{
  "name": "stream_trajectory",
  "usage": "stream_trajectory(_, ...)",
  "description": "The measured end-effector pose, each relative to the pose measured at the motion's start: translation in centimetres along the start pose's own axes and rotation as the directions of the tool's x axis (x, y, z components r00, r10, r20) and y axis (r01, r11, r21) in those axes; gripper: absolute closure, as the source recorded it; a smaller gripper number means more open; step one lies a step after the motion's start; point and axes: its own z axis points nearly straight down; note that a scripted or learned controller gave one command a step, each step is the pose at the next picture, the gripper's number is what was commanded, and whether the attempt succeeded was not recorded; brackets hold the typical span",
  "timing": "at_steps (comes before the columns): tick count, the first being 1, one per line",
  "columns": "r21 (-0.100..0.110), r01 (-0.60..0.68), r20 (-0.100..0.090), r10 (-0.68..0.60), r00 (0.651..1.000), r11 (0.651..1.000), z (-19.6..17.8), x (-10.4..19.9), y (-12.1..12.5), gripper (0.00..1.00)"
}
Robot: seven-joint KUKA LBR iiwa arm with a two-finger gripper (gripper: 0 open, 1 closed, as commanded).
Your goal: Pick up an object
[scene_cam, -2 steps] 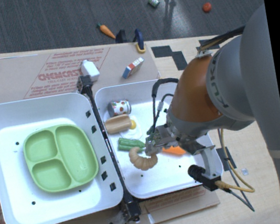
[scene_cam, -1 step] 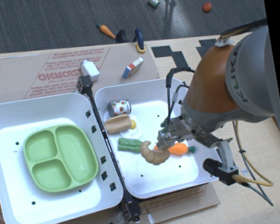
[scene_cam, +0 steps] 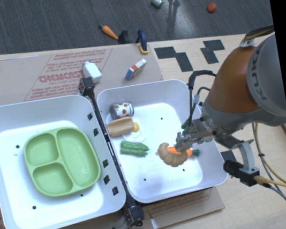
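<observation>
The right bin [scene_cam: 166, 186] holds several toy foods: a small can [scene_cam: 122, 109], a tan hot dog bun [scene_cam: 120, 126], a fried egg [scene_cam: 136, 132], green beans [scene_cam: 134, 148], a tan croissant [scene_cam: 166, 155] and an orange carrot [scene_cam: 184, 154]. My gripper [scene_cam: 184, 142] reaches in from the right, low in the bin. It is right above the carrot, where the carrot lies against the croissant. The gripper's tip hides part of the carrot, and whether it touches the carrot cannot be made out.
The left bin [scene_cam: 18, 213] holds a green divided plate [scene_cam: 61, 160]. A row of clips runs along the wall between the bins [scene_cam: 110, 160]. A small red, white and blue box [scene_cam: 135, 69] lies on the cardboard behind the bins. Small toys lie on the floor beyond.
</observation>
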Motion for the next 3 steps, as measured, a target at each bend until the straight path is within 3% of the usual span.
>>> stream_trajectory(1, -0.002, 0.005, 0.000, -0.005, 1.000, 1.000, -1.0, 0.0, 0.2, 1.00)
stream_trajectory(2, 0.001, 0.001, -0.001, -0.001, 1.000, 1.000, -0.7, -4.8, 5.5, 1.00)
stream_trajectory(3, 0.000, 0.003, -0.001, -0.003, 1.000, 1.000, -0.4, -5.4, 7.4, 1.00)
